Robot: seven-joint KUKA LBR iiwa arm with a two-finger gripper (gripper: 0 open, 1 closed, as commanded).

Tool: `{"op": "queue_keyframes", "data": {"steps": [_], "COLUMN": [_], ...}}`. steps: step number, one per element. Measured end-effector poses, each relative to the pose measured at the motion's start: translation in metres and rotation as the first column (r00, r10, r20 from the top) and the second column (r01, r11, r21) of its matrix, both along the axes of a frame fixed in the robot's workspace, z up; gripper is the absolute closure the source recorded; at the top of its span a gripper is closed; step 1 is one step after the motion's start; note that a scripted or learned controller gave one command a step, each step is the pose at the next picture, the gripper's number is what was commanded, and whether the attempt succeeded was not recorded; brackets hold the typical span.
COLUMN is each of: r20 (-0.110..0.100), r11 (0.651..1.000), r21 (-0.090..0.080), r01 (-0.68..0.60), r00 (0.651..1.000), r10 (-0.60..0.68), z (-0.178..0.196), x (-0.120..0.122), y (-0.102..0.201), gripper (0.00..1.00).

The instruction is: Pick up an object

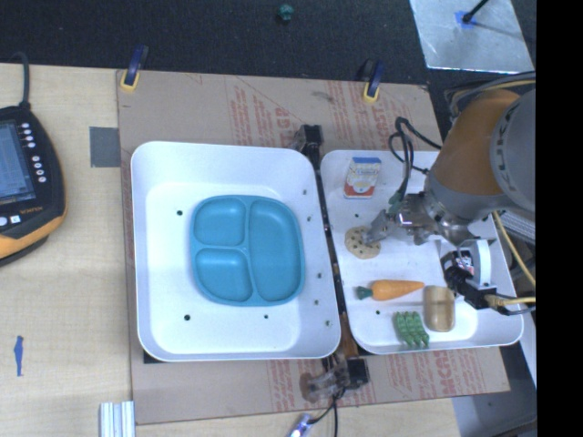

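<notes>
The end effector [378, 230] hangs low over the small round tan cookie [363, 243], and I cannot tell its state. Nothing is lifted yet.

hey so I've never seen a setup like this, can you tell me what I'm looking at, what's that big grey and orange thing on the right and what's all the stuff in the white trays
One camera looks down at a slant on a bench. The grey and orange thing is a robot arm reaching in from the right; its gripper hangs over the right bin, right by a small round cookie-like piece. That bin also contains a small carton, a toy carrot, a green bumpy piece and a tan cup-like thing. The left bin holds a blue divided plate. I can't tell whether it's gripping anything.
</notes>
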State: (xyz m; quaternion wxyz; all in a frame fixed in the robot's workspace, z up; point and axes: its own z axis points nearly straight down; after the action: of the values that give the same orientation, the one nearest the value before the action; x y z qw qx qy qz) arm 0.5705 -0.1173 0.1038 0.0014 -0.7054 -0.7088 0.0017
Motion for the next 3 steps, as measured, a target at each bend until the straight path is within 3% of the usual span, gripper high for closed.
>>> {"op": "queue_keyframes", "data": {"steps": [1,2,3], "r20": [0.008,0.000,0.002], "r11": [1.000,1.000,1.000], "r21": [-0.003,0.001,0.000], "r01": [0.001,0.000,0.001], "r00": [1.000,1.000,1.000], "r10": [-0.001,0.000,-0.001], "z": [-0.009,-0.013,-0.012], "x": [-0.012,-0.092,-0.038], "y": [0.017,0.010,-0.021], "gripper": [0.00,0.00,0.00]}}
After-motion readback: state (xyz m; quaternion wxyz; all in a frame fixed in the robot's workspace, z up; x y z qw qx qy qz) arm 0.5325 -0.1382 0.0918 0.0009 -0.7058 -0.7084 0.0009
